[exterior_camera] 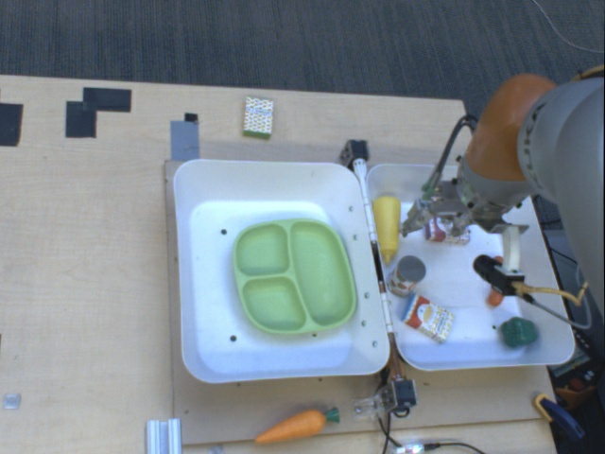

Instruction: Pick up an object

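Work is judged to be at the grabbing step. The tool [440, 218] is seen low over the far side of the right-hand bin [473, 356], just above a small red and white thing [448, 234]. That thing is taken to be the one to be picked. It lies on the bin floor, partly hidden under the tool. Whether the tool is released or clenched cannot be told, and no hold on the thing can be seen.

For the next move, a firm squeeze on the red and white thing would be needed, and then a straight lift up.

Other things are found close by in the same bin. A yellow bottle [386, 218] lies near the tool, along the bin's left wall. A small round can [408, 272] sits just in front of the bottle, and a red and white packet [431, 319] lies nearer the front. A green lump [517, 332] and a tiny orange bit [494, 299] are well apart from the tool. The bottle could be bumped if the tool is swung sideways.

A green plate [293, 274] is held in the other bin [203, 282]. A carrot [295, 427] lies out on the worktop [85, 282].
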### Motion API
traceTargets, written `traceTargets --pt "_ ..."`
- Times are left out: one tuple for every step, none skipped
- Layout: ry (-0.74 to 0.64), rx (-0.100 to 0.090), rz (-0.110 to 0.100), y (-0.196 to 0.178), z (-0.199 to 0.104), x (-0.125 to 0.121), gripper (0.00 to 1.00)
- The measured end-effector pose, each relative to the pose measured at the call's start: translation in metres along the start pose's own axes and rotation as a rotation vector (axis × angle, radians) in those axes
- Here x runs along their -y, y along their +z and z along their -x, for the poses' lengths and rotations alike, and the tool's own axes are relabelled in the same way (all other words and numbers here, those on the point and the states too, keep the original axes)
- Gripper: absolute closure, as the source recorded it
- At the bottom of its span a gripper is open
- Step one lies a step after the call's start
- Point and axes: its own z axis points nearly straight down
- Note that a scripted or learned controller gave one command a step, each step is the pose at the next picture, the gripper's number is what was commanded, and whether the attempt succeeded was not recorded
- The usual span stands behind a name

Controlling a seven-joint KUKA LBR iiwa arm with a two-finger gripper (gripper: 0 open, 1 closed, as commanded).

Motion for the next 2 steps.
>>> traceTargets --pt "-0.002 -0.001 0.007 -0.011 -0.002 -0.002 1.00" --pt "-0.001 -0.005 -0.002 -0.046 0.107 -0.052 1.00"
